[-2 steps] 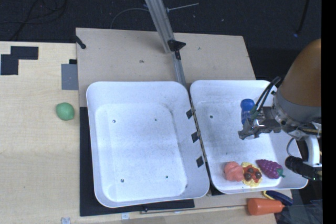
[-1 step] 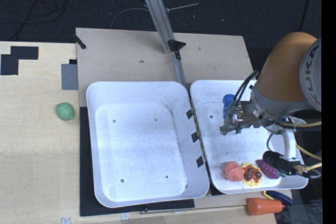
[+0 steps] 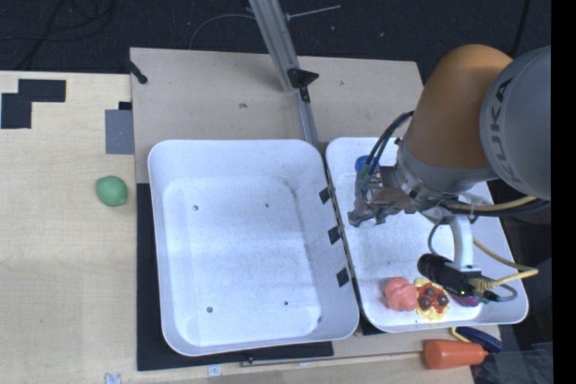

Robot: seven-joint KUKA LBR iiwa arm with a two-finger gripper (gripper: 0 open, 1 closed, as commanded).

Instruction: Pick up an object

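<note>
My gripper (image 3: 366, 209) hangs over the left part of the right bin (image 3: 389, 252), close to the wall between the two bins. A pink-red lump (image 3: 399, 293) lies at the bin's front, well below the gripper in the view. Beside the lump sit a yellow piece with dark red spots (image 3: 434, 301) and a small purple thing (image 3: 469, 300). A small blue thing (image 3: 363, 165) peeks out just behind the gripper, partly hidden by the wrist. The arm's bulk covers the back right of this bin.
The left bin (image 3: 155, 162) stands next to the right one. A green ball (image 3: 112, 191) rests on the bench to the left of it. An orange object (image 3: 450, 353) lies outside the right bin's front edge. A metal rail (image 3: 270, 18) slants in from the back.
</note>
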